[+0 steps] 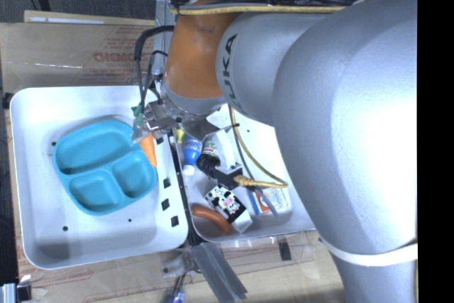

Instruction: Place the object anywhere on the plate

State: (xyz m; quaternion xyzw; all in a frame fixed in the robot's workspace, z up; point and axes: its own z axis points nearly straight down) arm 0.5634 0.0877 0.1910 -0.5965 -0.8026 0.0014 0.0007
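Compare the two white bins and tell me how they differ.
The left bin holds one blue divided plate with bare white floor around it; the right bin holds a jumble of small items, among them a black-and-white patterned box. The left bin lies in full view; the arm covers much of the right bin. Both are shallow and white.

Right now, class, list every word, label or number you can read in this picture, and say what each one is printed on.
"KA", the visible end of the maker's name, on the arm.
Red print on the cardboard sheet: too blurred to read.
Label on the small bottle: too small to read.
Print on the packet: too small to read.
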